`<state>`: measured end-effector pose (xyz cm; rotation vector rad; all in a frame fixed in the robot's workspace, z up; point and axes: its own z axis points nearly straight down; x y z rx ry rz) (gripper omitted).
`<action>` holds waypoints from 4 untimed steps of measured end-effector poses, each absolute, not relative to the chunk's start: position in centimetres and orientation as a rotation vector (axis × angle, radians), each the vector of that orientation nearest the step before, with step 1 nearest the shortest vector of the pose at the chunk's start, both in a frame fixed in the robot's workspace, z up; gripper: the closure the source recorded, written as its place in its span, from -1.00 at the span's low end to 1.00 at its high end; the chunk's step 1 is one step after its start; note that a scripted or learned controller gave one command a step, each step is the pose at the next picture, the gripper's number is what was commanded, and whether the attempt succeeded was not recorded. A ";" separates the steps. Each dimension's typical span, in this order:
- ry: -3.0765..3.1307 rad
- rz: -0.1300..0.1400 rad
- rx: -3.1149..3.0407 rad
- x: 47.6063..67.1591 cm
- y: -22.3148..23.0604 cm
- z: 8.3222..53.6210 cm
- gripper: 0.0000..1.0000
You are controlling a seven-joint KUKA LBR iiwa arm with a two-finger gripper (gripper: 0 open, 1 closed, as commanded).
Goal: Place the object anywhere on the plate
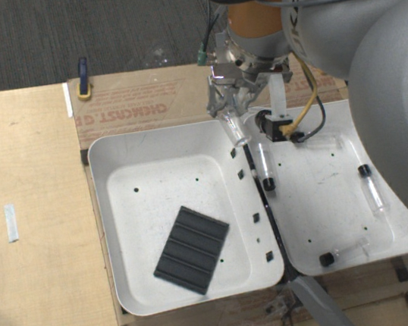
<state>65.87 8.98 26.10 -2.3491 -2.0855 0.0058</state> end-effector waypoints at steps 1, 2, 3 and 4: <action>-2.599 0.003 -1.767 65.9 11.6 33.1 1.00; -2.757 0.003 -1.507 66.0 13.4 44.1 1.00; -2.985 0.001 -0.982 66.0 19.0 44.1 1.00; -2.986 0.003 -0.983 66.1 18.9 44.9 1.00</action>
